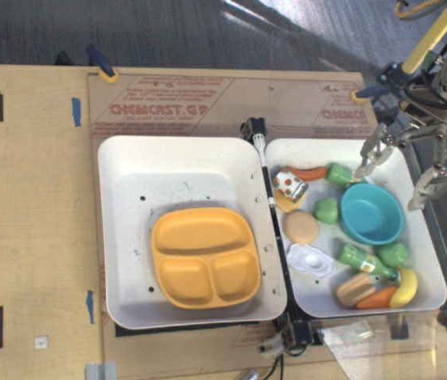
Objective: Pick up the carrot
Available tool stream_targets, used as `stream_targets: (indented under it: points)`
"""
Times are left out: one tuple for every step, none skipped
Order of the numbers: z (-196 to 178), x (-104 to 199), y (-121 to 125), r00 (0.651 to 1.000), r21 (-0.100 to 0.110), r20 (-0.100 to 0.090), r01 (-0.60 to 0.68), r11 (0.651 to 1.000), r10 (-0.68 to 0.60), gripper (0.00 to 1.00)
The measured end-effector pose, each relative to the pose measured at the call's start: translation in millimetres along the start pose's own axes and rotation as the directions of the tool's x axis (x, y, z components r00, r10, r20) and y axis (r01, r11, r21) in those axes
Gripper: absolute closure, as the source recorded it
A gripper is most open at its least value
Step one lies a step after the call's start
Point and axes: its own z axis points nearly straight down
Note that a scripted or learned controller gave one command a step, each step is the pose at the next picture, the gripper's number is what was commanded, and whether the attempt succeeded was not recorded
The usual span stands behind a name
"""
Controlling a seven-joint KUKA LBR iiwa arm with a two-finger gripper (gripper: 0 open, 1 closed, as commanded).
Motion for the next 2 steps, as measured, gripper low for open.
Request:
stream_targets:
  points:
    - [83.3,-72.1,76.3,0.999,-0.030,-0.009,0.043,0.999,-0.043,0.00]
    - [254.4,-126.7,143.1,0.967,-0.042,-0.009,0.254,0.966,-0.255,0.00]
